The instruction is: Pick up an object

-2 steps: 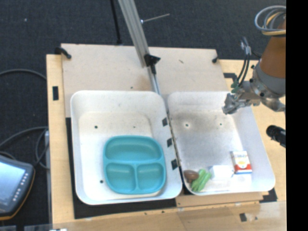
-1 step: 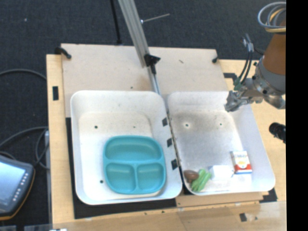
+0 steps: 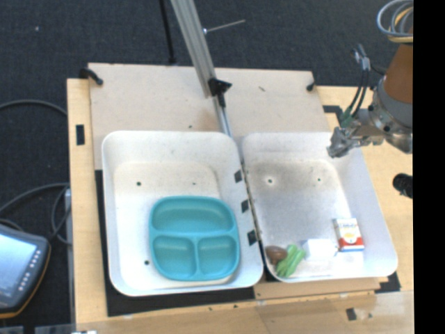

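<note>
- Nearest, at the front of the right bin (image 3: 361, 186), a cluster lies along the near rim: a brown rounded object (image 3: 276, 253) touching a green object (image 3: 293, 260), then a small white box (image 3: 320, 249) just beside them, and a white carton with a red and orange end (image 3: 348, 234) a little further right
- Across the divide, the left bin (image 3: 125, 186) holds a teal three-compartment tray (image 3: 195, 238) in its near right part; nothing shows in the tray's compartments
- Further back, both bins have bare white floor, the right one greyed with scuffing towards its middle
- Beyond that, the end effector (image 3: 338, 145) hangs over the far right corner of the right bin, well apart from the cluster; nothing shows in its grip, and I cannot tell how far open it is
- Farthest, a bare tan board covers the table (image 3: 174, 96) behind the bins, with a slanted metal rail (image 3: 195, 33) rising from it
</note>
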